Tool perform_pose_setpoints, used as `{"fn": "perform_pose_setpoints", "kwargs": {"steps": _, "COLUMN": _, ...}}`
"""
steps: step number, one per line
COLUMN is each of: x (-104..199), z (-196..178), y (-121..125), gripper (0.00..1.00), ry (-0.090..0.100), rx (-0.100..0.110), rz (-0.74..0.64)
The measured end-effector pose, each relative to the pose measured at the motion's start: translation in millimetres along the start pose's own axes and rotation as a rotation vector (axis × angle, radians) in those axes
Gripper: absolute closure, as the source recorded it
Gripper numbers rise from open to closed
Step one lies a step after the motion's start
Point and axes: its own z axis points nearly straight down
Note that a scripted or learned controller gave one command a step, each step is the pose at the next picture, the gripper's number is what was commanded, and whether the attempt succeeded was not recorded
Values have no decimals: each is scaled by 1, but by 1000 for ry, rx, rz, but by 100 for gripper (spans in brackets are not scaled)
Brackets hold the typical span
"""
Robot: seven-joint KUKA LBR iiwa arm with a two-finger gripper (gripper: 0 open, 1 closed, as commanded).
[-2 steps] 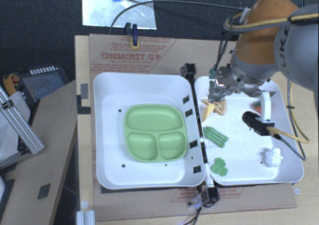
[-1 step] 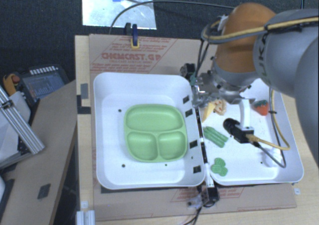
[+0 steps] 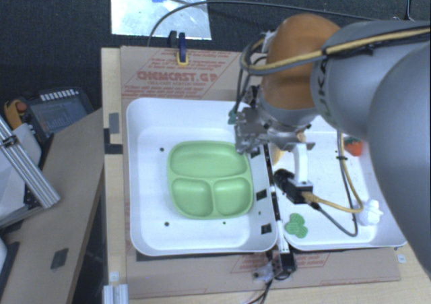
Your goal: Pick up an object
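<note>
The gripper (image 3: 248, 139) was seen at the green divided tray's (image 3: 205, 181) upper right rim, presumably positioned for a rim grasp; its state could not be told. The tray lay in the left bin (image 3: 145, 161).

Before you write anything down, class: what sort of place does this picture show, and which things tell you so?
Most likely a robotics lab test bench. A grey arm with an orange band reaches over two white bins; one holds a green divided plate, and cables trail across the other.
</note>
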Motion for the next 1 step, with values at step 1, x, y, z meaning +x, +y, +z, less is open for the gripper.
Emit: {"fn": "perform_pose_setpoints", "kwargs": {"steps": 1, "x": -3, "z": -1, "y": 1, "gripper": 0, "ry": -2, "rx": -1, "rz": 6}}
